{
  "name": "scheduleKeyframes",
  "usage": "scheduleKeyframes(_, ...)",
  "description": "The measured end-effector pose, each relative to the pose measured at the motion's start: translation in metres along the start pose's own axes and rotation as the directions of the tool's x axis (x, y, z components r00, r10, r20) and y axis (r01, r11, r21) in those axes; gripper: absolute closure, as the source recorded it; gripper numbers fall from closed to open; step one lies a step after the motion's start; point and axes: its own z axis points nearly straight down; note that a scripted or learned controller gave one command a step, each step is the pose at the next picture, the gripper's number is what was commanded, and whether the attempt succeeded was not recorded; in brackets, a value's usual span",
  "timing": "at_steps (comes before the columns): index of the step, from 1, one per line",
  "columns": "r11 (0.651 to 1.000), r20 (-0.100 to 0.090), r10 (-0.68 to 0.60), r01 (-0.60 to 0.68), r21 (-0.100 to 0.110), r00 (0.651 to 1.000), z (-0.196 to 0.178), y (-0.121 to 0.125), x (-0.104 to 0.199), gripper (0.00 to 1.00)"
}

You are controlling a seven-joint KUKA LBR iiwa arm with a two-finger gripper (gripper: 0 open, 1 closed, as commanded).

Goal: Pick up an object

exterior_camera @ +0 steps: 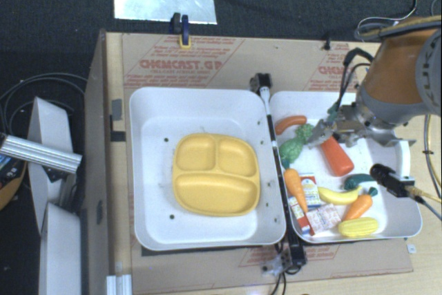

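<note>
- Camera view: the surface (207, 55) is covered with brown board and carries two shallow white bins side by side.
- The left bin (148, 148) holds a yellow divided plate (215, 173), lying flat near the middle of it.
- The right bin (407, 217) holds the small toy foods, all gathered in its left and lower part.
- The grey arm (404, 72) with the orange band reaches in from the right and bends down over the right bin.
- The pincer (324, 133) is low above the bin, pointing to the left; I cannot tell if its fingers are wide or narrow.
- Just beside its tip lies a green leafy vegetable (295, 146), and a red sausage (290, 123) lies a little above that one.
- A red-orange cylinder (338, 157) lies just below the pincer, tilted.
- Near the bin's left wall there is a carrot (295, 188) touching a small printed box (309, 190).
- Lower in the bin are a banana (338, 195), a second carrot (359, 206), a corn cob (358, 226) and a white packet (323, 217).
- A dark green piece (359, 182) lies near the banana.
</note>
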Motion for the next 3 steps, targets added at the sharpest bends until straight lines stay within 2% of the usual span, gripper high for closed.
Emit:
scheduleKeyframes(1, 1.0, 0.009, 0.001, 0.0, -0.022, 1.0, 0.08, -0.008, -0.039, 0.0)
scheduleKeyframes(2, 1.0, 0.001, 0.002, -0.002, -0.002, 1.0, 0.105, -0.023, -0.048, 0.0)
scheduleKeyframes(3, 1.0, 0.001, 0.001, -0.001, -0.003, 1.0, 0.095, -0.023, -0.048, 1.0)
